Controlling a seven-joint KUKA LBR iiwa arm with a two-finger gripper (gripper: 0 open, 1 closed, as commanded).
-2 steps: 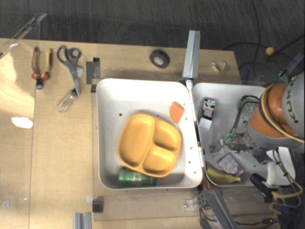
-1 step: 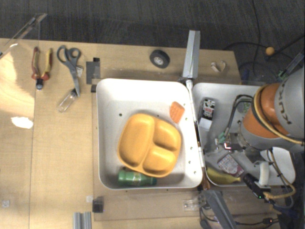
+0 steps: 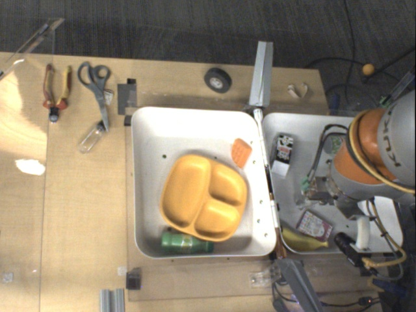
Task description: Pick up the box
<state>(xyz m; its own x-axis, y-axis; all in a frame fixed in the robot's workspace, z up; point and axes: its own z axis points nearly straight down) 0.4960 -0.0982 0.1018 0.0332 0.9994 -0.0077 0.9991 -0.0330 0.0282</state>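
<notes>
Bench, left side: pliers (image 3: pixel 54 90), scissors (image 3: pixel 96 86), both well apart from the bins. Tape roll (image 3: pixel 218 79) at the far edge.

Left bin (image 3: pixel 146 174): yellow divided plate (image 3: pixel 204 196) in the middle, orange piece (image 3: pixel 241 153) just beyond its far right corner, green bottle (image 3: pixel 186 242) lying along the near wall, touching the plate's near edge.

Right bin (image 3: pixel 296 123): the box (image 3: pixel 284 147), small, black and white, sits in the far left corner just beside the wall shared with the left bin. Its long axis runs far-to-near. Nearer the front lie a purple packet (image 3: pixel 314 224) and a banana (image 3: pixel 304 240), close together.

Gripper (image 3: pixel 318 194) hangs over the middle of the right bin, between the box and the purple packet, with nothing seen in its grasp. Whether it is spread or closed cannot be told; the wrist and cables hide it.

Judgement: the box lies left of and beyond the gripper. The reach must go toward the far left corner, closing across the short axis. The nearby wall leaves little room.
</notes>
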